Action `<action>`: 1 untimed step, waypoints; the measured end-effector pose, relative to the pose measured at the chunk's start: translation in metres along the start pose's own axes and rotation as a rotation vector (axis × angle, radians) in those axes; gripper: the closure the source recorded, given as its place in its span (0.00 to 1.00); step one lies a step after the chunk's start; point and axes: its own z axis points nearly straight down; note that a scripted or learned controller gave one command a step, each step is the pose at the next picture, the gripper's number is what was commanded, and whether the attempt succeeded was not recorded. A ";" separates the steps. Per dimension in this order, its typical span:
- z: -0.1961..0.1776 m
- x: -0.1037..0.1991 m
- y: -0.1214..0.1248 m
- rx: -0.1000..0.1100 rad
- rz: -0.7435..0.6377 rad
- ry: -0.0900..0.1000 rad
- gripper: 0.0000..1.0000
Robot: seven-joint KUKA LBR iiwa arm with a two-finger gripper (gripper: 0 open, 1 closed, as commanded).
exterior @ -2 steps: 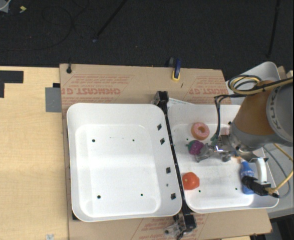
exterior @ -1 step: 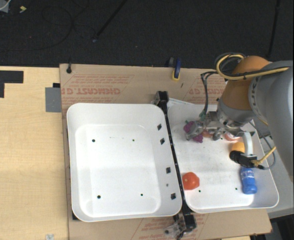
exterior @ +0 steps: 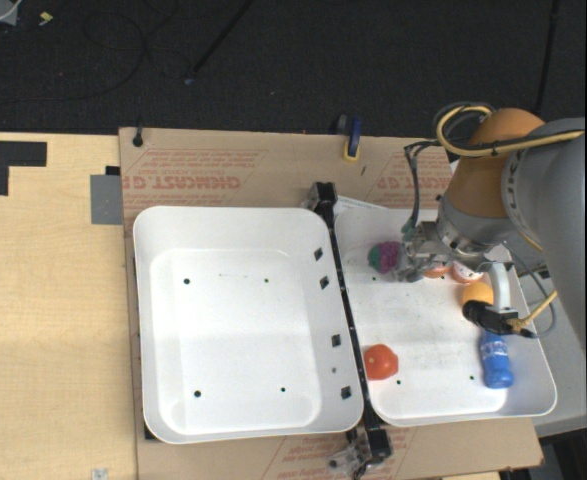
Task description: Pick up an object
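Here, a small round purple-and-green object (exterior: 383,258) lies near the back of the right shallow white bin (exterior: 433,398), close to the black divider. The arm's jaws (exterior: 410,266) sit just beside it on its right, low over the bin floor; whether they are spread or pressed together cannot be told. An orange-red rounded object (exterior: 380,362) rests near the bin's front left. A blue cylindrical object (exterior: 496,360) lies by the right wall, with a yellow-orange piece (exterior: 476,293) behind it. The left white bin (exterior: 163,408) sits alongside on the wooden counter (exterior: 43,318).
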 end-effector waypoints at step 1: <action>0.010 -0.045 -0.072 0.000 0.005 0.000 1.00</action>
